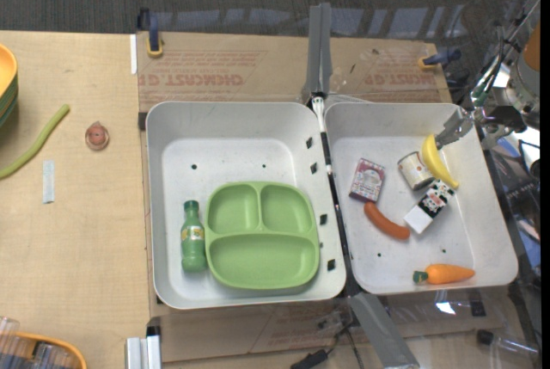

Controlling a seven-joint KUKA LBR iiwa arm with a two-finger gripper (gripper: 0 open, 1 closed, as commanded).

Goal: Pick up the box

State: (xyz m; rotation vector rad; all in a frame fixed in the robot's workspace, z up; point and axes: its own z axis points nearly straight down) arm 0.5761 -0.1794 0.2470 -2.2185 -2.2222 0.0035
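A small pink and maroon box (pixel 368 180) lies flat in the right bin (pixel 498 255), towards its left side. A second small carton, white and black (pixel 430 207), lies nearer the bin's middle. My gripper (pixel 468 128) hangs over the bin's far right corner, just above and right of a yellow banana (pixel 439 159). It is well apart from the pink box and holds nothing that I can see.
A grey can (pixel 412 170) rests against the banana. A red sausage (pixel 387 222) and an orange carrot (pixel 447 274) lie nearer the front. The left bin (pixel 163 144) holds a green divided plate (pixel 258 236) and a green bottle (pixel 192 236).
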